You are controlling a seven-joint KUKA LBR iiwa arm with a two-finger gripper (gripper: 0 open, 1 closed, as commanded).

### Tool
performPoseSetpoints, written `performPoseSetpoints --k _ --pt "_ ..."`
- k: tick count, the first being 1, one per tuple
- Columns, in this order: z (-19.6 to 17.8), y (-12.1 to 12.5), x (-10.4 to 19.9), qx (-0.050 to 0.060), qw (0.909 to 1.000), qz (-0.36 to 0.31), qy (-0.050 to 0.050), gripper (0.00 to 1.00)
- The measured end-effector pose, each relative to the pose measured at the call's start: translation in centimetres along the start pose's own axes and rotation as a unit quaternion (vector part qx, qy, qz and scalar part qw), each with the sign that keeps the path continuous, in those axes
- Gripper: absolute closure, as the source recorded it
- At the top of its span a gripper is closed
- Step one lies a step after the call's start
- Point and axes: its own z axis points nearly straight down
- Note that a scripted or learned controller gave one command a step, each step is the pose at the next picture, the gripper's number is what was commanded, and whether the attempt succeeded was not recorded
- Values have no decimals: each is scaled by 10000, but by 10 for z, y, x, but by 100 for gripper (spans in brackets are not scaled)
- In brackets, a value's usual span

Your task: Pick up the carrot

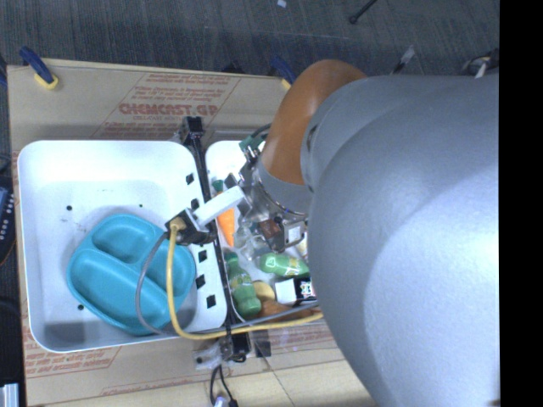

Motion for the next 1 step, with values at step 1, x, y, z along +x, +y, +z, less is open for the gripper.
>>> performPoseSetpoints --k 1 --pt "-70 -68 11 -19 10000 76 7 100"
